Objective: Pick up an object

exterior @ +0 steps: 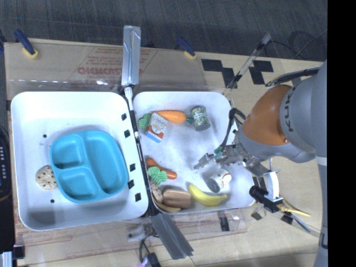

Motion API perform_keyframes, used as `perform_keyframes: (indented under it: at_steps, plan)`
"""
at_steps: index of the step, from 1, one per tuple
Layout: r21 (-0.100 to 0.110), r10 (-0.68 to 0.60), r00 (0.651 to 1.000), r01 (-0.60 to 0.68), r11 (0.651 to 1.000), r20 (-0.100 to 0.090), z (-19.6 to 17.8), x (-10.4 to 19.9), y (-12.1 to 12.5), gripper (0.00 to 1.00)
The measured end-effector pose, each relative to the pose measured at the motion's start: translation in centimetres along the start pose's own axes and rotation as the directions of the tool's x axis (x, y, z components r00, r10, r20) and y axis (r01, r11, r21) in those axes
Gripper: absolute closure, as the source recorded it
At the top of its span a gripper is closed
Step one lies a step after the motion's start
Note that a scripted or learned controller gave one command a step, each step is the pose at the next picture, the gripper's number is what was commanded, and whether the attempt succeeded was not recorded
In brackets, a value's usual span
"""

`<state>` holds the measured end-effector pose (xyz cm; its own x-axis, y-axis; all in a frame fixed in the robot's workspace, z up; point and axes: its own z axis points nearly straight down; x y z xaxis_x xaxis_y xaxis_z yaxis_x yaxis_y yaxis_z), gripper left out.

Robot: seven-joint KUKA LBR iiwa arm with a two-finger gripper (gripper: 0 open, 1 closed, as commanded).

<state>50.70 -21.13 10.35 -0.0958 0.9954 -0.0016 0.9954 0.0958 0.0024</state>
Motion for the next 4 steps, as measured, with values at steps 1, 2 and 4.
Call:
perform_keyframes:
  at_steps: [1, 2, 4]
  plan:
    - [0.000, -0.382, 0.924, 0.382, 0.924, -0.002, 1.0, 0.4, -2.8, 0.00]
    - [0.000, 0.093, 0.996, -0.093, 0.996, -0.001, 1.1, 3.5, -1.8, 0.00]
    - [0.002, -0.194, 0.981, 0.194, 0.981, -0.004, 1.1, 3.7, -2.0, 0.00]
